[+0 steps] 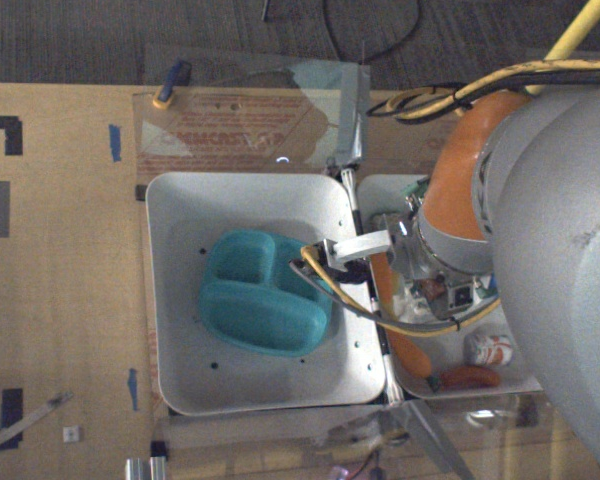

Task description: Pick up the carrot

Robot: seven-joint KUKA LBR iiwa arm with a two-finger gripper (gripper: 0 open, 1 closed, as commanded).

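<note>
Carrot (pixel 408 352) partly beneath end effector (pixel 425 293), contact unclear.

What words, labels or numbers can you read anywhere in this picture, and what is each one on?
A line of red lettering on the panel behind the left bin: too blurred to read.
Label print on the small red and white can in the right bin: too small to read.
No other text can be made out.
</note>
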